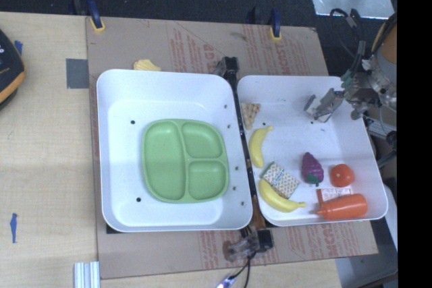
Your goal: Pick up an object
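Pincer [322, 106] over right bin [283, 88], toward its far edge, slightly open, gripping nothing. Bananas [258, 145], tomato [341, 175] near front edge.

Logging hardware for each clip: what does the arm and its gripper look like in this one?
At the frame's right edge, the grey metal arm carries an orange band above the wrist. Its two-finger gripper is grey metal, thin and angular. Dark cables run alongside the wrist. No markings are legible.
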Action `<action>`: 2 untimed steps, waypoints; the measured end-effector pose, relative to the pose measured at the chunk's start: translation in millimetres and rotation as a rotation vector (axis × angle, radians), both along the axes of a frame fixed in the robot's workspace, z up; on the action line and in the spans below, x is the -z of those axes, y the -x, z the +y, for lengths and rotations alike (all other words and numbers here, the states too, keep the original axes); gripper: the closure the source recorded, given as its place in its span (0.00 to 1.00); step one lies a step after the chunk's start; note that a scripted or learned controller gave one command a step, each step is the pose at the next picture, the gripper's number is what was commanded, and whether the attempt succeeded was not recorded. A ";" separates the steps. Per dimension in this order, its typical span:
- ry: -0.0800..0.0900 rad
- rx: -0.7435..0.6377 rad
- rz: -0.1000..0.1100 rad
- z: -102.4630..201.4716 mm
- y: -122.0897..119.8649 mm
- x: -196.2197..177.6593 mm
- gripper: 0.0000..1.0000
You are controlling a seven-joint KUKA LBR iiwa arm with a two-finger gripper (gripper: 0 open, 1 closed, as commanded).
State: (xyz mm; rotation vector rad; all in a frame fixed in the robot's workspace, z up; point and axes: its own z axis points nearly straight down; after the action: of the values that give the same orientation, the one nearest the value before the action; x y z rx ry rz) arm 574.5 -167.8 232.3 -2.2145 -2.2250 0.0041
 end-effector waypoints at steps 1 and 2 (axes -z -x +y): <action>0.001 0.000 0.001 -8.9 52.2 44.7 0.00; 0.002 -0.001 -0.005 19.0 75.6 139.3 0.00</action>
State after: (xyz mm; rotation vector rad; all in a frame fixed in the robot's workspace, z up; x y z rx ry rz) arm 498.9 -148.8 93.0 -2.2173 -2.2295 0.0002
